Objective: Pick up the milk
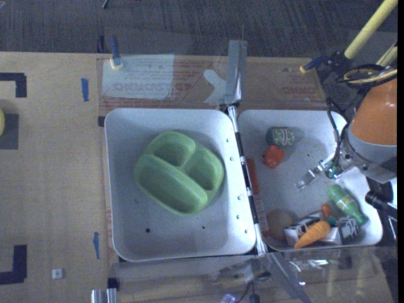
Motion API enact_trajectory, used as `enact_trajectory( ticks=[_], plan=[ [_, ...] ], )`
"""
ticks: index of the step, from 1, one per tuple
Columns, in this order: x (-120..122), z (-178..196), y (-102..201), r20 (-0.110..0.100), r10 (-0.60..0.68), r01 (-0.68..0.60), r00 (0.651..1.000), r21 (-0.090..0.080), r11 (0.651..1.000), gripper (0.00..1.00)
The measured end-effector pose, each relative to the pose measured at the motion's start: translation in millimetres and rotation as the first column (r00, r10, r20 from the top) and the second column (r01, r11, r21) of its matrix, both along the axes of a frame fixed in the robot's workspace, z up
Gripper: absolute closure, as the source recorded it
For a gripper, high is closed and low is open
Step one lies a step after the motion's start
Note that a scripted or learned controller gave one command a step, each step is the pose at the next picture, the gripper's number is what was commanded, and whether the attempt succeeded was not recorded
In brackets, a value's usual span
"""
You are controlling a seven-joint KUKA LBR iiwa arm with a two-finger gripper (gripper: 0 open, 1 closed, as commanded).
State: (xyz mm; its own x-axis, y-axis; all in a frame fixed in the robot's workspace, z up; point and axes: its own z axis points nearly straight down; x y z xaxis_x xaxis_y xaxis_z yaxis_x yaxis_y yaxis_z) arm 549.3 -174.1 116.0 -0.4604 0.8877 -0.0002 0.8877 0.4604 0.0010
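We see the two-finger metal gripper (310,177) over the right-hand shallow white bin (287,197), its fingers spread and holding nothing. The white-and-black milk carton (303,227) lies well apart from it at the bin's near edge, touching an orange toy carrot (314,233). A green divided plastic plate (179,172) sits in the left bin (126,137).

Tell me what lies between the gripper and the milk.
In the camera view, bare white bin floor lies between the gripper and the milk; the carrot overlaps the carton's near side.
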Motion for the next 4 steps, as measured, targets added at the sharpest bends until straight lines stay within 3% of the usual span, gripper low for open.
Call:
enact_trajectory(
  ticks=[1,2,3,4],
  plan=[
    [1,11,0,0.005,-0.001,0.001,1.0,-0.001,1.0,1.0],
    [-58,117,-46,0.004,0.024,-0.024,1.0,-0.003,1.0,1.0],
    [-67,158,-49,0.004,0.06,-0.06,0.998,-0.003,0.998,1.0],
    [-53,108,-24,0.001,-0.031,0.031,1.0,0.0,1.0,1.0]
  ],
)
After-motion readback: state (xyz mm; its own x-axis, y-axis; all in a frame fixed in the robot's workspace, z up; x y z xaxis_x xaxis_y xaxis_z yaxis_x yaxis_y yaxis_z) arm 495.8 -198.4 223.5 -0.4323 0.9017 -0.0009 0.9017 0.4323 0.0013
